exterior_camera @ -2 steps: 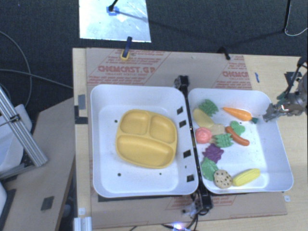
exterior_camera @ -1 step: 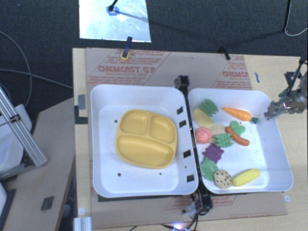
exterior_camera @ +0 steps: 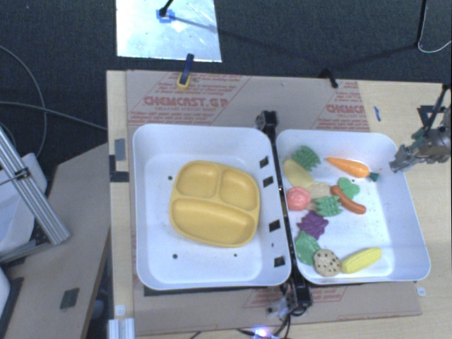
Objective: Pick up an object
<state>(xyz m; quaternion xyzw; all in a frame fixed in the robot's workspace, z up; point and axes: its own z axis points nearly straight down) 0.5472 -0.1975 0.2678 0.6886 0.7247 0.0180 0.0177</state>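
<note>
The right bin [exterior_camera: 406,210] holds several toy foods: an orange carrot [exterior_camera: 348,166], a red chili [exterior_camera: 352,203], a pink round fruit [exterior_camera: 299,198], purple grapes [exterior_camera: 312,224], a yellow corn cob [exterior_camera: 361,260], a brown cookie [exterior_camera: 326,262] and green leafy pieces [exterior_camera: 306,156]. My gripper [exterior_camera: 404,158] hangs at the far right, over the bin's upper right rim. It is to the right of the carrot's tip and apart from it. Nothing shows in its grasp.
The left bin [exterior_camera: 152,260] carries a yellow divided plate [exterior_camera: 214,203]. Black clips [exterior_camera: 277,224] run along the seam between the bins. Cardboard [exterior_camera: 233,97] lies under both bins. A metal frame [exterior_camera: 32,189] stands at the left.
</note>
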